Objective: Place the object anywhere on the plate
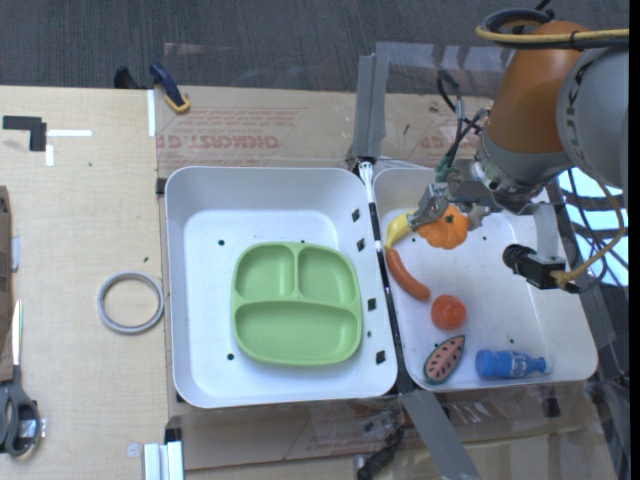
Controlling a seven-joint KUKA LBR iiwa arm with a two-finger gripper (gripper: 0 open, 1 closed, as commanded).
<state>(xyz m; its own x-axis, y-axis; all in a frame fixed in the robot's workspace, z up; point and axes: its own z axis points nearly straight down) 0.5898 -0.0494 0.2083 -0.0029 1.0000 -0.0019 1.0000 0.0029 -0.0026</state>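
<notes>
While the green plate sat waiting in the left bin, the tool had its fingers clamped on an orange object above the right bin. Carry step, it seemed; next, swing left and lower.

High slanted view over both bins

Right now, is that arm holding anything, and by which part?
The tool appears to grip an orange pumpkin-like toy by its top, lifted over the right bin.
</notes>
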